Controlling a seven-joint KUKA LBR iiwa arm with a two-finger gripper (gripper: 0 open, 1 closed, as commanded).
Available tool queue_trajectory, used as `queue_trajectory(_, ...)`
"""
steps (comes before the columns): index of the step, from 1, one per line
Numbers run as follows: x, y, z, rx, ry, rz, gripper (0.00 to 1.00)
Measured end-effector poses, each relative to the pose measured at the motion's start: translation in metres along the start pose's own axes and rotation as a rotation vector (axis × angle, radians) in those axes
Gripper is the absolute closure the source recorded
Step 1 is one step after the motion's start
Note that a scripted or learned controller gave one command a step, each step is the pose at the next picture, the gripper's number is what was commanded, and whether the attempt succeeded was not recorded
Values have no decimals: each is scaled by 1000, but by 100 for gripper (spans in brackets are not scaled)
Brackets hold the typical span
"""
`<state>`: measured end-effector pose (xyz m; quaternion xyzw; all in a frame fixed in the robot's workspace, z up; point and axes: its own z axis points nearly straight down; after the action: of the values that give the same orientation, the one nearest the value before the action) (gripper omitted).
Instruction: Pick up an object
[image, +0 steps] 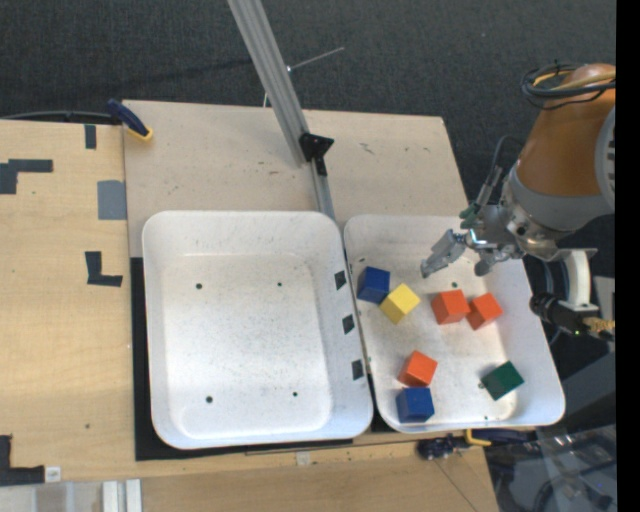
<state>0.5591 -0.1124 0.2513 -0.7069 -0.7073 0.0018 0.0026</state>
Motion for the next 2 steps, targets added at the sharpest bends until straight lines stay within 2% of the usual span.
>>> queue_trajectory(1,0,1,-3,-5,-1,-1,0)
queue_trajectory(2,2,-8,45,0,-1,0,0)
